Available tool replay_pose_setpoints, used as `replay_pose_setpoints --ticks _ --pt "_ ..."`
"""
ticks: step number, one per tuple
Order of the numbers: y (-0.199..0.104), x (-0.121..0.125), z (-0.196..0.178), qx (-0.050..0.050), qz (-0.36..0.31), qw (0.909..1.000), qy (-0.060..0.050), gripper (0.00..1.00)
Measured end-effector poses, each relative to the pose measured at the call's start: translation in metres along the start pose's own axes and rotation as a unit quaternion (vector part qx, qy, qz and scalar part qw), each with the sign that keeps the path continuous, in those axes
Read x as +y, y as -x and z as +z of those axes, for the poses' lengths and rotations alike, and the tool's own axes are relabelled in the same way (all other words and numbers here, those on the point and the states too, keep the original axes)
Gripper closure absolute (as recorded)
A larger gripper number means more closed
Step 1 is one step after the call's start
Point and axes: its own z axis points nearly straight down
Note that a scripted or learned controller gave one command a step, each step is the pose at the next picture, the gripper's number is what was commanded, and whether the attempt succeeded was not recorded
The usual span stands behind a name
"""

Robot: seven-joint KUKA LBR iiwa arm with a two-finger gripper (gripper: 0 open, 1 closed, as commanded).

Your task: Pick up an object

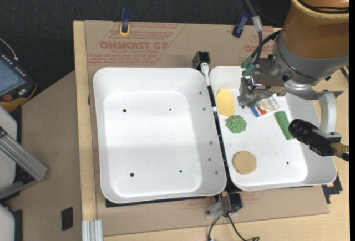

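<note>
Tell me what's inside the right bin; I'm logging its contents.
In the right bin: a yellow piece, a green ball, a tan disc, a green block and a small packet. The gripper covers part of the floor.

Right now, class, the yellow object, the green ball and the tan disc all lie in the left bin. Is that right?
Not quite: the camera view shows the yellow object, the green ball and the tan disc all in the right bin, not the left bin.
</note>
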Motion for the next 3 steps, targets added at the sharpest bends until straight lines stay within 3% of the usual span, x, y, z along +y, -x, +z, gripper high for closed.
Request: replay_pose_setpoints --ticks 3 --pt "-0.001 0.002 -0.030 -0.001 -0.001 1.0000 0.003 1.00"
